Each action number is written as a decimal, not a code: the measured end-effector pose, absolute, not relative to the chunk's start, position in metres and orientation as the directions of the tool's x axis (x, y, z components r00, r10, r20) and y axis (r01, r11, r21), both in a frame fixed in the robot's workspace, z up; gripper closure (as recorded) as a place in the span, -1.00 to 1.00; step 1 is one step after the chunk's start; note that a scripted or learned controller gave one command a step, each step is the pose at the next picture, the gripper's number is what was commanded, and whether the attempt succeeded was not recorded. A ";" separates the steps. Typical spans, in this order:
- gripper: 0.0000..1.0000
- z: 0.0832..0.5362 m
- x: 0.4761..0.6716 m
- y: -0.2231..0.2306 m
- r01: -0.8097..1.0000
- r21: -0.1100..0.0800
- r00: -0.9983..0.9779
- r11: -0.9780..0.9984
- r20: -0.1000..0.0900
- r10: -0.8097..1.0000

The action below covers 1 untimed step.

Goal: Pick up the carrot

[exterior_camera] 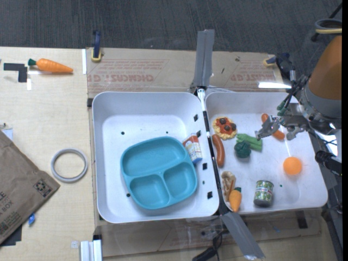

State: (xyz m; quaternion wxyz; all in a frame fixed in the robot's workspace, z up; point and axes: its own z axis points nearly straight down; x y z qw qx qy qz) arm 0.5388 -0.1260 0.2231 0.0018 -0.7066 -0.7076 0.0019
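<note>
A small carrot (235,199) lies in the right bin (312,200) at its front left corner, beside a beige toy (227,180). A second, larger carrot (52,66) rests on the bench at the far left, outside both bins. My gripper (279,129) hovers over the back right part of the right bin, far from both carrots. It is open, with its fingers spread. A small orange-red piece (279,135) shows in the gap between them, and I cannot tell what it is or whether it is touched.
The right bin also holds a pizza toy (224,127), a sausage (219,149), broccoli (244,147), an orange ball (292,166) and a green can (263,193). A blue divided plate (158,172) and a small packet (193,147) sit in the left bin. A grey ring (69,164) lies on the bench.
</note>
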 end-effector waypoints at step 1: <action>-1.00 0.184 0.518 -0.182 0.997 -0.005 0.074 -0.074 0.000 0.997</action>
